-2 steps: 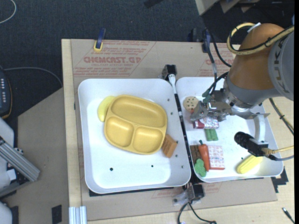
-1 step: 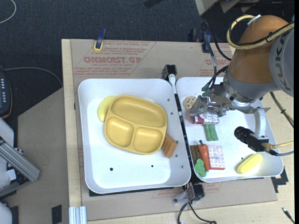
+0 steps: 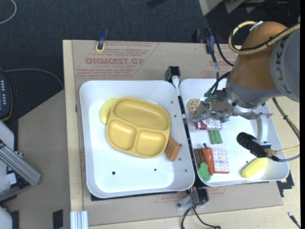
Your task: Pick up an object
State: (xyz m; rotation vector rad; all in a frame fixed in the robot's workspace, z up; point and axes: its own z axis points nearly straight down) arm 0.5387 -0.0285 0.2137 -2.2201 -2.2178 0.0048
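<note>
Cardboard sheet with red lettering, blue-yellow clamp at its edge — dark carpet

Glossy smooth yellow plastic tray in a matt white plastic bin; beside the tray, a rough brown wood-like block

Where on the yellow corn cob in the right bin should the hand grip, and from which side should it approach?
Grip the corn cob across its narrow middle, coming straight down from above. It lies flat and slanted near the right bin's lower right corner, so the fingers should close across its short width. The bin wall sits close behind it, so a sideways approach looks cramped.
</note>
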